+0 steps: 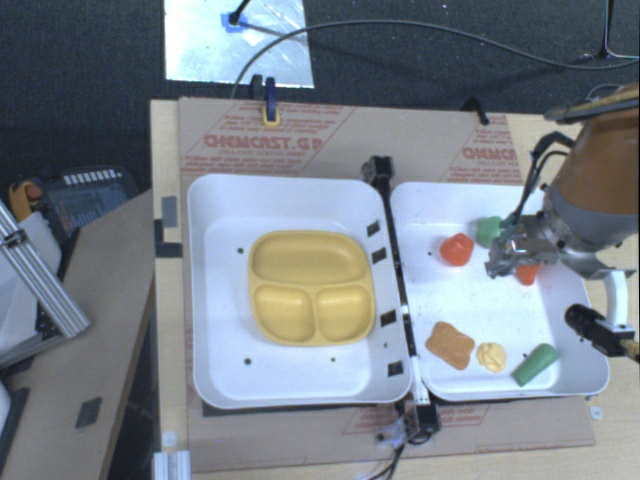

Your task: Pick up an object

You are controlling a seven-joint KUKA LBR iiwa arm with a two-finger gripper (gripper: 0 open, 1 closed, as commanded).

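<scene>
Orange band and grey wrist are reaching in from the right, and the gripper (507, 259) hangs low over the right bin (470, 368), up in its far half. Whether the tool is apart or together, I cannot tell; it's too dark and small. Closest candidates: a small red-orange piece (527, 275) touching or just beside it on the near-right side, a red tomato-like object (457, 249) just to its left, and a green piece (487, 230) beyond it. Well apart at the near edge lie a brown piece (450, 345), a yellow piece (491, 356) and a green cylinder (535, 364), slanted. The yellow divided tray (306, 286) sits in the left bin (215, 268).
</scene>
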